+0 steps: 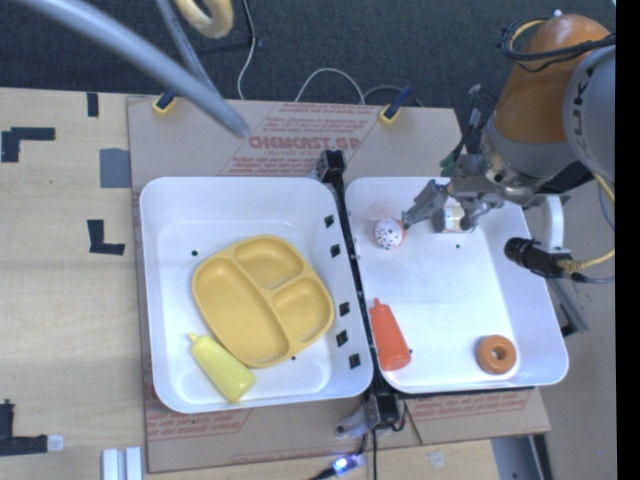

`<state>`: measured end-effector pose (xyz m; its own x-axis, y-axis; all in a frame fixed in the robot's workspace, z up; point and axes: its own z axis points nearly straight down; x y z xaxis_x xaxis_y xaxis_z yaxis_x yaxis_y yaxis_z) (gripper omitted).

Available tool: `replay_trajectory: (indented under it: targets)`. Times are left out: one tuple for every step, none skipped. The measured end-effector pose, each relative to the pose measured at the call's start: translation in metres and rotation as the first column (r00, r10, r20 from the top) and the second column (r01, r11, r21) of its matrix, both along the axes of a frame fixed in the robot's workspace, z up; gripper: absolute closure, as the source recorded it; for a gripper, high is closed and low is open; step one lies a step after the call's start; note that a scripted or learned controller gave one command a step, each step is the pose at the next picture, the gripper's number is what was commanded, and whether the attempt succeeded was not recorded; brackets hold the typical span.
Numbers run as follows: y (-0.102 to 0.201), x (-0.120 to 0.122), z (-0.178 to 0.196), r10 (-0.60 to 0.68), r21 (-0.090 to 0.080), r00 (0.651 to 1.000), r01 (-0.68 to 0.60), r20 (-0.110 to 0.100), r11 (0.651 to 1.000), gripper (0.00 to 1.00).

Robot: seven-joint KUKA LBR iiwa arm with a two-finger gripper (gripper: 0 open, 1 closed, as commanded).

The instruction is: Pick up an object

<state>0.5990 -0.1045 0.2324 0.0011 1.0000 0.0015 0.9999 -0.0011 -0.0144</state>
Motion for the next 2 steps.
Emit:
replay_trajectory:
  targets:
    - [0.000,0.002,0.007,0.003,-0.001,1.000,-0.003,0.013,1.000,0.00]
    - [0.001,-0.002,-0.037,0.002,-0.002,1.000,-0.002,0.009,1.000,0.00]
